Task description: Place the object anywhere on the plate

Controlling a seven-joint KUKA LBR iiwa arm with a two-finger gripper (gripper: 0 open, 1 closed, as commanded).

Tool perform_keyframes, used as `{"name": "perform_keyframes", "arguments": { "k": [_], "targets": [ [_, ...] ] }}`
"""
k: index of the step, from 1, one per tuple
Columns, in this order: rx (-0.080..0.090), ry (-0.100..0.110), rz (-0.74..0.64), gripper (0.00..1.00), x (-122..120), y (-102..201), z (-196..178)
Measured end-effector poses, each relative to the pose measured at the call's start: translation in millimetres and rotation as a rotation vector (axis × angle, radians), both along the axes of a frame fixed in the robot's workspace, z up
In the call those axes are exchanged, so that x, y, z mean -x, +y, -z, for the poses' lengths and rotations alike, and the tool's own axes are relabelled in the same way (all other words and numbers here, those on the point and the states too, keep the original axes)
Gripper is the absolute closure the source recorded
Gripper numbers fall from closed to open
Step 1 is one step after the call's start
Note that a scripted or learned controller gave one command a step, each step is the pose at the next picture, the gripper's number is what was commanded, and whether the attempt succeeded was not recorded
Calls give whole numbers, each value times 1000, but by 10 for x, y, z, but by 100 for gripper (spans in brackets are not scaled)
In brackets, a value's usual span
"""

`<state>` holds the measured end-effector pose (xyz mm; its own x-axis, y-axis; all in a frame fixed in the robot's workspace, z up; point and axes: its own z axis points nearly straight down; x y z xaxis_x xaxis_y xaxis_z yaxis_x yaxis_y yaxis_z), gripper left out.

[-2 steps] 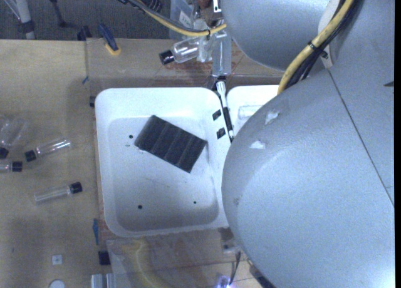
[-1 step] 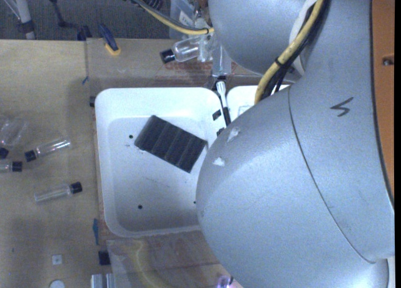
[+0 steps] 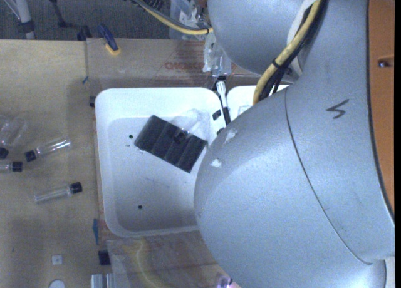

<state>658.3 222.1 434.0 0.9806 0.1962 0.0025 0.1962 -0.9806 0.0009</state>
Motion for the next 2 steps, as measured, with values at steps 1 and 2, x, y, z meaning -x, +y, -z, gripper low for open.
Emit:
{"name": "perform_keyframes", "arguments": {
  "k": [1, 2],
  "targets": [
    [0, -3, 4, 100, -11, -21, -94],
    [1, 4, -4, 100, 1049, 11, 442]
  ]
}}
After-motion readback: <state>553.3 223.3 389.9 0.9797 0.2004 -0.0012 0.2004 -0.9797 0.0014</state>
